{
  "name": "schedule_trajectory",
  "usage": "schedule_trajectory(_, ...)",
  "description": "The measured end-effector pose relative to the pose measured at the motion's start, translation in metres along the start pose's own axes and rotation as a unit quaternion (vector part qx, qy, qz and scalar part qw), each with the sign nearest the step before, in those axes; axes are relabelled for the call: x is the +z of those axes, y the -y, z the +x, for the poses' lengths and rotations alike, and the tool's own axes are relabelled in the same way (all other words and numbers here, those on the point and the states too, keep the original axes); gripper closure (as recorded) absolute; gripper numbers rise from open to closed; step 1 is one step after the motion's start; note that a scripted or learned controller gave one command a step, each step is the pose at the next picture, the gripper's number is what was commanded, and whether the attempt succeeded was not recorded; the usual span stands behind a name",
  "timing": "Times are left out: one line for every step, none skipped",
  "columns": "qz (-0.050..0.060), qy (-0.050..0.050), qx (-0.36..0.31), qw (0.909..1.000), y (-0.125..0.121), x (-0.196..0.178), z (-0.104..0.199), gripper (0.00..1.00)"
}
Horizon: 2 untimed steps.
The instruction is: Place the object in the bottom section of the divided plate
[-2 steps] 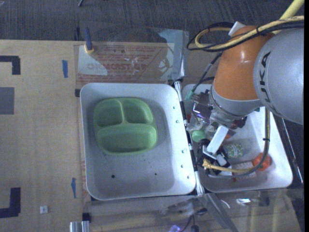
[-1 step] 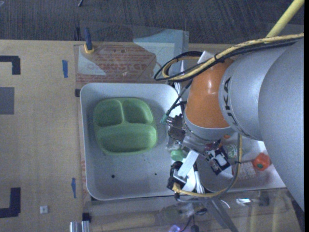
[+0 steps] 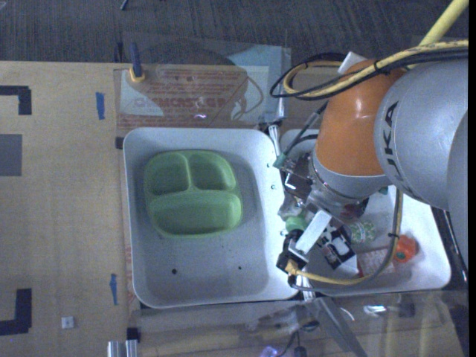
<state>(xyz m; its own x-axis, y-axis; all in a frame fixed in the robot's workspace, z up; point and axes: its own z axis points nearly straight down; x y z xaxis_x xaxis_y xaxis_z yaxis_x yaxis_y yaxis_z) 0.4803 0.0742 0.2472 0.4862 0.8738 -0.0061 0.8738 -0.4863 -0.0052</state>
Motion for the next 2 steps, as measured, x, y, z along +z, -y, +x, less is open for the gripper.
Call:
schedule_trajectory(0.002, 0.000, 0.034, 0.9994, 0.020, 0.067, 0.034, 1.00)
schedule_trajectory(-0.001, 0.001, 0.173, 0.9849, 0.006, -0.058, 0.052, 1.00)
